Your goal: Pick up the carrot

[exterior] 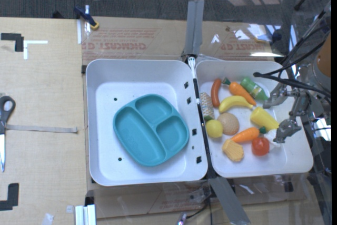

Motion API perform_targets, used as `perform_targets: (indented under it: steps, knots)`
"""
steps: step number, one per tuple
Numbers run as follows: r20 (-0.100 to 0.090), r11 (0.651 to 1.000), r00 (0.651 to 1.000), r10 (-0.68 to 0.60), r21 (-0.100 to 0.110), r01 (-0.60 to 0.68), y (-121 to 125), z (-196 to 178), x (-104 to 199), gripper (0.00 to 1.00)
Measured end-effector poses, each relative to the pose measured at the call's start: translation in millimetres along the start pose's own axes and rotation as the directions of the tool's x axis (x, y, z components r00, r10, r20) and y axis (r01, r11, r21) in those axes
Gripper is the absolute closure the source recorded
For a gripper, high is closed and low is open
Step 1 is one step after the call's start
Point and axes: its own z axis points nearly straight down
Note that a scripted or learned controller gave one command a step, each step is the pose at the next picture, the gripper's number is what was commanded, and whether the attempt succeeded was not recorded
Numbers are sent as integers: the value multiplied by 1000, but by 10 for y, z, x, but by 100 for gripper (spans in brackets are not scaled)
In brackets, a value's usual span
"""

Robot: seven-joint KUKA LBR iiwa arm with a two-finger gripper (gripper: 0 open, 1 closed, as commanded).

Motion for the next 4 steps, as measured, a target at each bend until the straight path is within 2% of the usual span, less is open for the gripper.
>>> perform_targets:
  steps: [1, 2, 3, 4]
  knots:
    - [-2, 986, 986, 167, 0, -167, -298, 1569, -446, 0]
    - [26, 999, 999, -47, 8, 47, 164, 1808, -247, 0]
    - [35, 999, 998, -51, 10, 51, 173, 1701, -285, 100]
    - [1, 907, 907, -422, 0, 422, -269, 1905, -107, 100]
